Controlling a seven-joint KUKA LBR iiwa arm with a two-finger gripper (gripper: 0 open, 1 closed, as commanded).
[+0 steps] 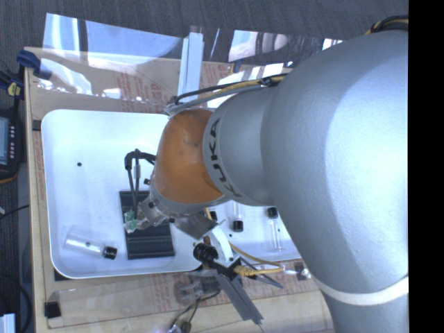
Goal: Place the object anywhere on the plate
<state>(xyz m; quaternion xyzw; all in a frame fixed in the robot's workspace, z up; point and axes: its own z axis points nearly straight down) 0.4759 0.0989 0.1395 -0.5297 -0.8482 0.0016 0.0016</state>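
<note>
The gripper, its grip state hidden, hangs over the left bin; a clear vial lies near the front rim, open floor behind

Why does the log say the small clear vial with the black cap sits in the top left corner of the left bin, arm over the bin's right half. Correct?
Not quite. The camera view shows the clear vial lying in the bottom left corner of the left bin, near the lower rim, not the top left. The rest holds: it has a black cap, and the arm does hang over the bin's right half.
</note>
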